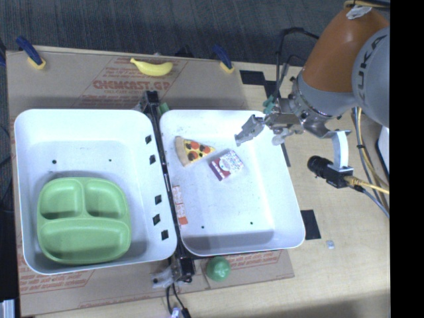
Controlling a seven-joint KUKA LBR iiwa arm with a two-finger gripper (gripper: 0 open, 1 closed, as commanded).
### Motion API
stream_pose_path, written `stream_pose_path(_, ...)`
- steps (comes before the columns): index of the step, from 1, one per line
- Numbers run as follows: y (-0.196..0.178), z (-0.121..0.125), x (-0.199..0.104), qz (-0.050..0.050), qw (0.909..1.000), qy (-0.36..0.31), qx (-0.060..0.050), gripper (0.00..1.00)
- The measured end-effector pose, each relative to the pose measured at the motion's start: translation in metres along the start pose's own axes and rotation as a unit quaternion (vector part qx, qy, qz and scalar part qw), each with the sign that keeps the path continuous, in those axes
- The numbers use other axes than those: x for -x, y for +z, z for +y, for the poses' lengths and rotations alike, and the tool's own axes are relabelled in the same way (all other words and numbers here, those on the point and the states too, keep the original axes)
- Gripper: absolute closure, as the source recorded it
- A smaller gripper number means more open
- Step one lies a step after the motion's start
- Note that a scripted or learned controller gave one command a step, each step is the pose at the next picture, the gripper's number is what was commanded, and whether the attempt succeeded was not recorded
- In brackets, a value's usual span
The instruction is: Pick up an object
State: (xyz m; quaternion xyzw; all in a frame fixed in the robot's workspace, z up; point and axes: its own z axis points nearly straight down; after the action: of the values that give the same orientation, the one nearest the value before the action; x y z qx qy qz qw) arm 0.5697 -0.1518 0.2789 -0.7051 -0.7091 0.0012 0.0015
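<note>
- My pincer (250, 129) hangs over the upper right part of the right bin (281, 197), tipped toward the view's left. I see nothing between its tips; how far apart they stand I cannot tell at this size and blur.
- Candidate objects in the right bin: a toy pizza slice (192, 150) and a small red-and-white packet (226, 164), lying close together near the upper middle of the floor.
- Key relation: the packet lies down and to the view's left of my pincer, near but apart from it; the slice is further left, beyond the packet. The packet is the closer target.
- Packet's long axis runs roughly on a diagonal, upper right to lower left; the slice points its wedge toward the divider side, I judge.
- Left bin (26, 144) carries a green divided tray (83, 218). A banana (152, 65) and a green ball (217, 268) sit outside on the cardboard.
- Judgement: approach not finished; next move needs a short shift left and down, jaws set across the packet's short side.
</note>
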Motion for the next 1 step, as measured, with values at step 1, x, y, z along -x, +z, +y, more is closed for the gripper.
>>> stream_pose_path(1,0.1253,-0.0493,0.0600,0.000,1.0000,0.000,-0.002,0.00)
